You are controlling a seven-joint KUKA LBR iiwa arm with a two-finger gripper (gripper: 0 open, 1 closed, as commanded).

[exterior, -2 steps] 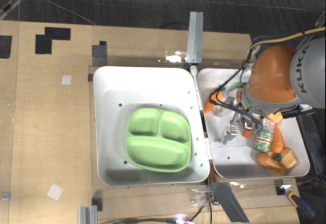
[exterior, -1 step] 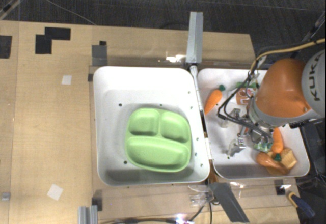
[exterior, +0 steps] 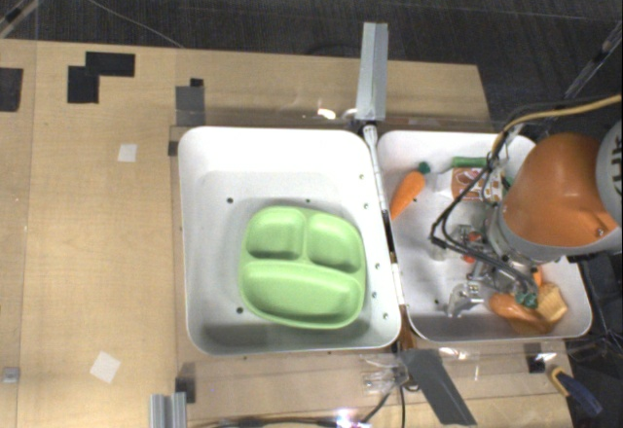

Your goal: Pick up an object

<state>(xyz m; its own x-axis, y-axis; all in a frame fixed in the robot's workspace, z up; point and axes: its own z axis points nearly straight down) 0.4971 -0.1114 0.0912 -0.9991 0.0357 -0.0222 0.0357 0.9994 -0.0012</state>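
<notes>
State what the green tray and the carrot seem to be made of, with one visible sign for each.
Green tray: probably moulded plastic, smooth with a soft sheen; rounded compartment ridges and uniform colour suggest it.
Carrot: likely a plastic or rubber toy; even orange colour, smooth surface and a tidy green tip. The material stays uncertain at this distance.

We see two bins side by side on the bench (exterior: 88, 251). In the left bin (exterior: 209, 173) a divided tray (exterior: 303, 267) lies toward the near right corner. In the right bin (exterior: 419, 304) a carrot (exterior: 407, 193) lies near the far left corner, against the wall shared with the left bin. The gripper (exterior: 465, 298) sits low by the near edge, with more toy food (exterior: 531, 307) just right of it in the near right corner.
</notes>
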